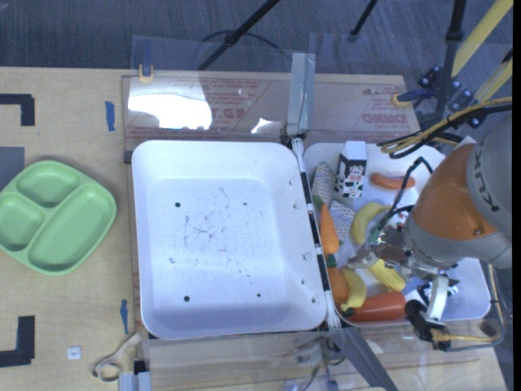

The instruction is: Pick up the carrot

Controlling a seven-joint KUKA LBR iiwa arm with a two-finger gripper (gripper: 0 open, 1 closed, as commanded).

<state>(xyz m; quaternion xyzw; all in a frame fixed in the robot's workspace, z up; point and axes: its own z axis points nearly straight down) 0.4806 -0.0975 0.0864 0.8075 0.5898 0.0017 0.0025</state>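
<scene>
Operator: While the gripper (383,255) hovered over the right bin (472,300), where did we locate the carrot (328,228)?

Technician: Against the bin's left wall, beside a banana (365,219). Finger state: we could not tell. We advised centring over the carrot before descent.

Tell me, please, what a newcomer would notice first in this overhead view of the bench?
Probably the grey arm with its orange band, reaching in from the right over the right bin, which is crowded with toy food: a carrot along its left wall, bananas, a small cow-print carton. Next, the large left bin and the green divided plate at far left.
</scene>
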